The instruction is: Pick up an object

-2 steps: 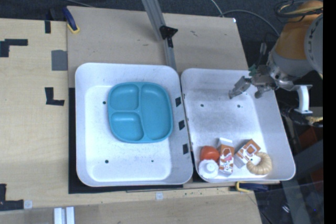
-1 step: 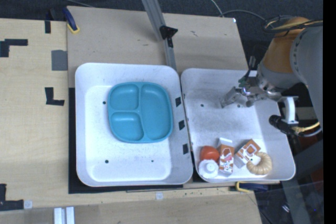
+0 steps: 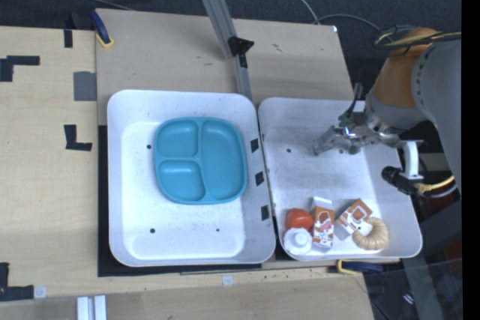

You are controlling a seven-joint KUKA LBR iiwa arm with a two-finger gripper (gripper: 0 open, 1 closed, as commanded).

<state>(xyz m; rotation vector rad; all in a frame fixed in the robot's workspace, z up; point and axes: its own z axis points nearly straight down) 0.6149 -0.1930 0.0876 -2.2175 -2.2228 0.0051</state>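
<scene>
We see a wood bench (image 3: 45, 183) on dark floor with two white bins, blue tray (image 3: 200, 160) in the left, small orange-white cartons (image 3: 339, 222) clustered at the right bin's (image 3: 315, 176) near edge, gripper (image 3: 339, 140) above, empty, grip state unclear.

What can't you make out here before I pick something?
- Gripper: too small and blurred in the camera view to read its state.
- Cartons: labels too small.
- Pile at the right bin near edge: items overlap, hiding the orange item in part.
</scene>
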